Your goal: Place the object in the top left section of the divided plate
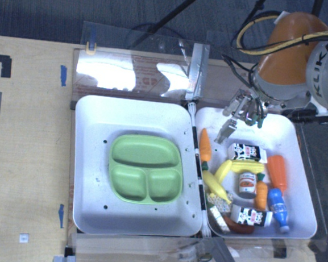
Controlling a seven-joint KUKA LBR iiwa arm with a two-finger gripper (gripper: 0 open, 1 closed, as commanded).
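We are hovering the gripper, fingers spread and grasping nothing, just beside the carrot: likely light, rigid, slippery; grip mid-body.

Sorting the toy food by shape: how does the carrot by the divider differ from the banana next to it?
The carrot is orange, short and lies straight along the bin wall; the banana is yellow, longer and curved. The carrot lies apart from the pile, while the banana touches other items. Both lie in the right bin.
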